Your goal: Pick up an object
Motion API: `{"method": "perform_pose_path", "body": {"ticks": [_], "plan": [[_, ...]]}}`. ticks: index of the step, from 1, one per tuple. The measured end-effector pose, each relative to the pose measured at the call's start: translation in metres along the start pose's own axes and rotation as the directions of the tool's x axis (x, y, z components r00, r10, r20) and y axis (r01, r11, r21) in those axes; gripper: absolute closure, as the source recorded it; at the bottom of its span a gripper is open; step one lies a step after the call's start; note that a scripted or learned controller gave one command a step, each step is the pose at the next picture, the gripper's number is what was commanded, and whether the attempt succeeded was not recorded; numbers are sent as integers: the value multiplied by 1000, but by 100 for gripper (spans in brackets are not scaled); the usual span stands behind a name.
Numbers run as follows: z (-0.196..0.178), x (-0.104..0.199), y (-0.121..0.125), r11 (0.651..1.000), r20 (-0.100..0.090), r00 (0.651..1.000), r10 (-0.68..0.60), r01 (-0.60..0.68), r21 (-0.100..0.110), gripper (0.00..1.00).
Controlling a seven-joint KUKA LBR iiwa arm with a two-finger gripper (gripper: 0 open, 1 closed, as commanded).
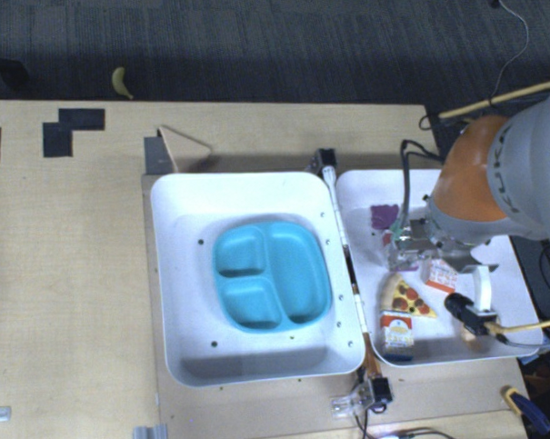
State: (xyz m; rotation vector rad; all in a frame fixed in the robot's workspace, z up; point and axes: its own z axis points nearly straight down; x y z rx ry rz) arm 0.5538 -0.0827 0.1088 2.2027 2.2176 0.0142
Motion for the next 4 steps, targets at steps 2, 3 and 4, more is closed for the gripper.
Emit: {"method": "perform_pose_path", "body": {"ticks": [2,3,4], "plan": [[-11,1,1,1000,-1,1000,-4,4,-2,100],[-76,9,117,1000,-4,1000,0,0,11,100],[-75,9,117,1000,-5,1000,0,0,14,0]]}}
